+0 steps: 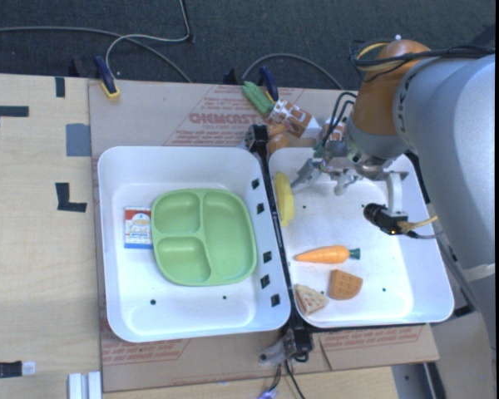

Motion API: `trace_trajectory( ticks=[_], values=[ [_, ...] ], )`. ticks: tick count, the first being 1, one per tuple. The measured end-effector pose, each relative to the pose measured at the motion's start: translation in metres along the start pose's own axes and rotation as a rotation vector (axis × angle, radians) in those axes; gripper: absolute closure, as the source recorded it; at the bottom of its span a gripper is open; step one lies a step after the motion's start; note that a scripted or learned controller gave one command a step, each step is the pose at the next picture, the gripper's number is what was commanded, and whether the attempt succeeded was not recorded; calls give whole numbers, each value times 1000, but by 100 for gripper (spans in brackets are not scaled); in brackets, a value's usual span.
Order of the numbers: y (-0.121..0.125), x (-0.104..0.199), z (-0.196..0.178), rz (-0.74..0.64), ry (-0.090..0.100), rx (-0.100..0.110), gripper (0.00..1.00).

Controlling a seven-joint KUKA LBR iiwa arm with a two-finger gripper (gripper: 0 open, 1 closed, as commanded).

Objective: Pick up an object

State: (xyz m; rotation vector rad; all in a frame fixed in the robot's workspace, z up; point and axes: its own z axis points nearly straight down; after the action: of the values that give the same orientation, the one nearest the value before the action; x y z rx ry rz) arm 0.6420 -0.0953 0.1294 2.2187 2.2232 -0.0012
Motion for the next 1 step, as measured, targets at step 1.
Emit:
trace_trajectory(
  ticks=[1],
  values=[
    [26, 1, 34, 0, 0, 1, 0]
  ],
)
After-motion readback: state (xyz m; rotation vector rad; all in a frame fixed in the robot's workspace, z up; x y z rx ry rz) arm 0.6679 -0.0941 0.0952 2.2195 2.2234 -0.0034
